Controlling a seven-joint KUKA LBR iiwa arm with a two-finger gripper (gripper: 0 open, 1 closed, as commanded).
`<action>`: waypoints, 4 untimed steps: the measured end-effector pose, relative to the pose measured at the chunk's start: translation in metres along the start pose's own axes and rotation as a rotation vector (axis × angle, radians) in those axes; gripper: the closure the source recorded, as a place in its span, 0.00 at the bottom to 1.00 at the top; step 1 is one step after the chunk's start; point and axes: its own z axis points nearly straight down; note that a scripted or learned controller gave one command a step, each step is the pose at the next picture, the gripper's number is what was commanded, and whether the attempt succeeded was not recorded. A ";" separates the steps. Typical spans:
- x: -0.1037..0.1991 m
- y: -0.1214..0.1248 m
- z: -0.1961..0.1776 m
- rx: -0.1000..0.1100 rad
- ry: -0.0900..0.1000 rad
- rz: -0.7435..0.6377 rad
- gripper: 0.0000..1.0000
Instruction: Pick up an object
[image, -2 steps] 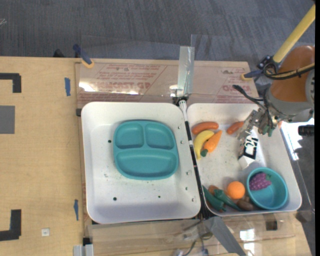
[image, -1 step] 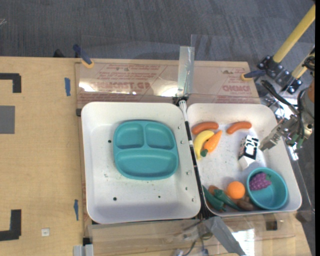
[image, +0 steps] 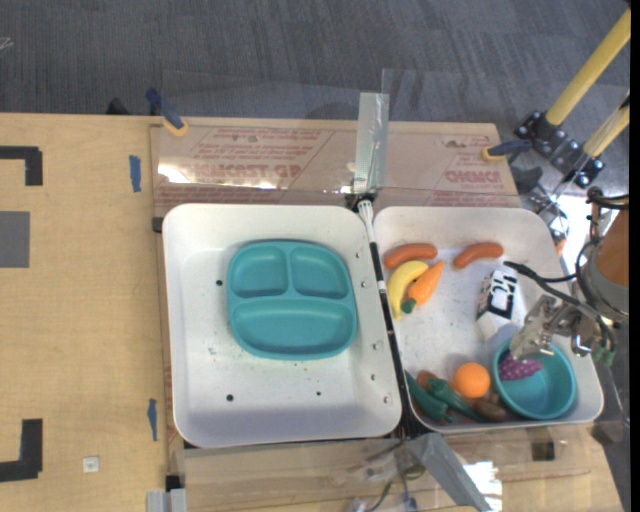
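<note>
A: Hovering at the right bin's (image: 470, 225) far right side, the gripper (image: 532, 338) hangs over the teal bowl's (image: 545, 395) rim, right above the purple grapes (image: 520, 368) in that bowl. Whether its fingers are spread or closed, I cannot tell.

B: Does it grasp anything?

A: Nothing shows between the fingers. The white bottle (image: 497, 297) stands just left of it, the orange ball (image: 471, 380) beside the bowl.

B: Room to move?

A: Tight here: bowl and bottle crowd the bin's right wall. More room lies mid-bin, between the banana (image: 401, 283) with the carrot (image: 427, 284) and the bottle. The left bin (image: 200, 300) bears a teal divided plate (image: 291, 299).

B: Any writing?

A: Black marks on the bottle's label, unreadable; red print on the clear panels behind, unreadable too.
</note>
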 end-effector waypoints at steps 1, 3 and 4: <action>-0.002 0.001 -0.002 -0.001 -0.006 -0.002 0.00; -0.077 -0.002 0.059 0.000 -0.017 -0.361 0.00; -0.111 0.102 0.059 0.004 -0.009 -0.178 0.00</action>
